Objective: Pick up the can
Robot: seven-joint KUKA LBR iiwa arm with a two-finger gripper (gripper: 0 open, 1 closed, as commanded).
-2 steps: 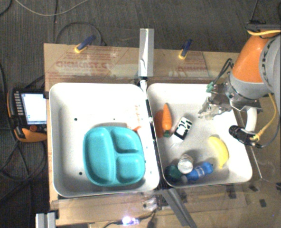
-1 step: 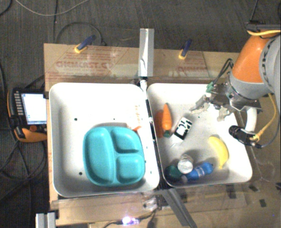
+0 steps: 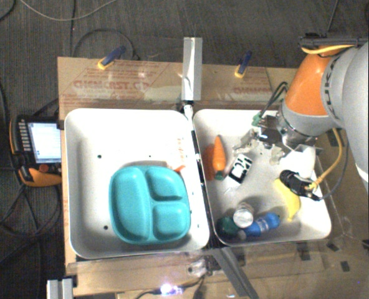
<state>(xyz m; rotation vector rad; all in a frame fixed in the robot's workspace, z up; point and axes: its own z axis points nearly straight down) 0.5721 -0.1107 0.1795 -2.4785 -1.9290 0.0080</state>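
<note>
Can lies at the right bin's front edge, between a green thing and a blue bottle, so the gripper, seemingly open and empty above the carrot, should descend squarely over it.

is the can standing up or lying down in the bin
Standing upright, as far as the view shows: the can presents its round silver top to the overhead camera, near the front of the right bin.

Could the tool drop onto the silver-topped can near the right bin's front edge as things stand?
Probably yes. The silver-topped can stands upright with its top uncovered, though a blue bottle and a dark green object press close beside it. The tool sits farther back in the bin.
</note>
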